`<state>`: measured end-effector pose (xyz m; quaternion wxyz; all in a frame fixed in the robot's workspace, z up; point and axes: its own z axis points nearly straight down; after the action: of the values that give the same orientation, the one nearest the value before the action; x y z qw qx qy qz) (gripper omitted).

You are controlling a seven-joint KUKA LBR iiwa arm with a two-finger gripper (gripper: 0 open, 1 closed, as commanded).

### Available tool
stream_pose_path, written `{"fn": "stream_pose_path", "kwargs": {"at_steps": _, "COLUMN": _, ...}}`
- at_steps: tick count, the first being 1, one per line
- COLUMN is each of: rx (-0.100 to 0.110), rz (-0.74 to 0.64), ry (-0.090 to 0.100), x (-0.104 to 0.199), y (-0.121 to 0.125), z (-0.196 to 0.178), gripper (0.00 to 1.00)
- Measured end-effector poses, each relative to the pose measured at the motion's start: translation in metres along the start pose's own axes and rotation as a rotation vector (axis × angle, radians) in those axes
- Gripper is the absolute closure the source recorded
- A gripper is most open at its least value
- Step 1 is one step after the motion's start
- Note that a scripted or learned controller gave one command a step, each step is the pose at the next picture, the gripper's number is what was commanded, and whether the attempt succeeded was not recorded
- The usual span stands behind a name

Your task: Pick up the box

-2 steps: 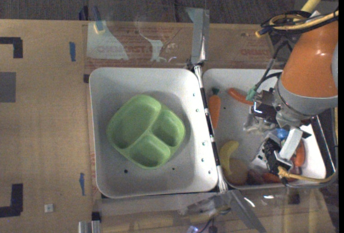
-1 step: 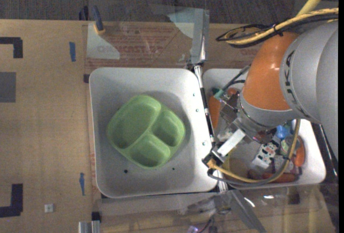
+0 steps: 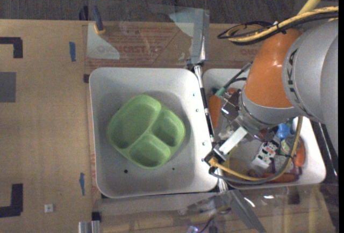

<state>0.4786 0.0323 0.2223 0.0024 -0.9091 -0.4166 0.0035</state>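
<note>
A small white box with dark and red print lies in the right bin, toward its front. The grey arm with its orange band reaches in over this bin from the right. Its gripper hangs low over the bin's left half, just left of and behind the box, and the wrist covers most of it. Nothing is seen held.
The left bin holds a green divided plate. Around the box in the right bin lie a blue item, an orange item by the left wall and an orange-red one at the right. The wall between the bins stands close to the gripper's left.
</note>
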Motion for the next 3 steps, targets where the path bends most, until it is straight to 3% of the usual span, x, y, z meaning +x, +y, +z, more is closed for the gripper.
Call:
{"fn": "stream_pose_path", "kwargs": {"at_steps": 1, "rx": -0.001, "rz": 0.394, "ry": 0.001, "x": -0.022, "y": 0.019, "z": 0.034, "gripper": 1.00}}
{"fn": "stream_pose_path", "kwargs": {"at_steps": 2, "rx": -0.006, "rz": 0.532, "ry": 0.006, "x": 0.042, "y": -0.036, "z": -0.075, "gripper": 1.00}}
{"fn": "stream_pose_path", "kwargs": {"at_steps": 3, "rx": -0.005, "rz": 0.533, "ry": 0.004, "x": 0.042, "y": -0.036, "z": -0.084, "gripper": 1.00}}
